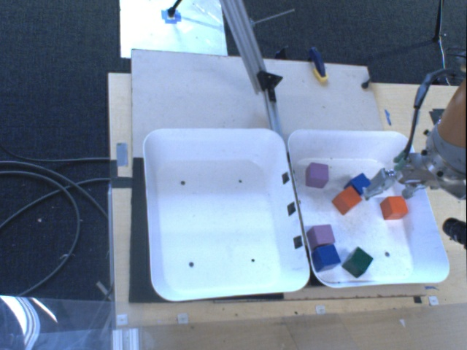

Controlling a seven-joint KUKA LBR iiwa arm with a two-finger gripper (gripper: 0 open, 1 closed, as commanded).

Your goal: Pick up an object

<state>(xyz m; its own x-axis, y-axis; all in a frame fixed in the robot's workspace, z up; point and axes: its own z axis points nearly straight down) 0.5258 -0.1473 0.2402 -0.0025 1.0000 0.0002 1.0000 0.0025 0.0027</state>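
The right bin (427,257) holds several small cubes. A purple cube (317,174) lies at its far left, with a blue cube (359,184) touching an orange cube (347,199) near the middle. A second orange cube (394,207) sits further right. Along the near side lie another purple cube (320,235), a blue cube (326,256) and a dark green cube (357,262). My gripper (391,187) hangs over the bin's right half, open, with nothing between its fingers. One finger (375,184) points at the blue cube, and the second orange cube lies just below the gripper.
The left bin (157,268) stands beside the right one, and their rims meet in the middle. A slanted metal pole (244,39) crosses the back of the bench. A blue clamp (317,63) sits on the board behind the bins. Cables (44,188) trail on the floor at left.
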